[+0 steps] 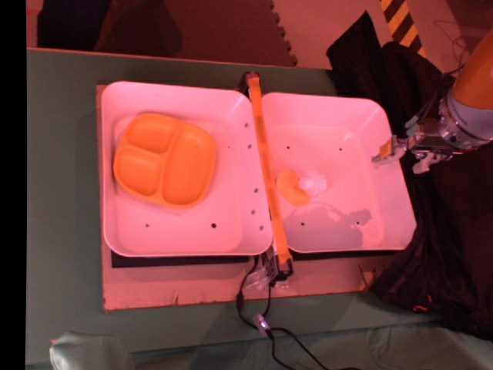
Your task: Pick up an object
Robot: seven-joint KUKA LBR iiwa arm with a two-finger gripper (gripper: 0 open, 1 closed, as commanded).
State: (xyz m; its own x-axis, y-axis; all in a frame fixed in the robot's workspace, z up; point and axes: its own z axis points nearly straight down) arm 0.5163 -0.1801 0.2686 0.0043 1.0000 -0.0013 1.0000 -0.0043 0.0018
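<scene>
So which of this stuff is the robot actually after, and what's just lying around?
Part of the job:
- gripper, at the right bin's far right edge
- small orange piece in that bin
- white lump touching it
- orange divided plate in the left bin, another possible pick

Just lying about:
- orange bar between the bins
- black cable in front
- dark cloth beside the arm

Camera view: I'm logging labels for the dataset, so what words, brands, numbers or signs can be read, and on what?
No readable text anywhere.
Orange divided plate in the left bin: no lettering.
Orange and white items in the right bin: no lettering.
Yellow-black hazard stripes on the floor: a marking, no words.
</scene>
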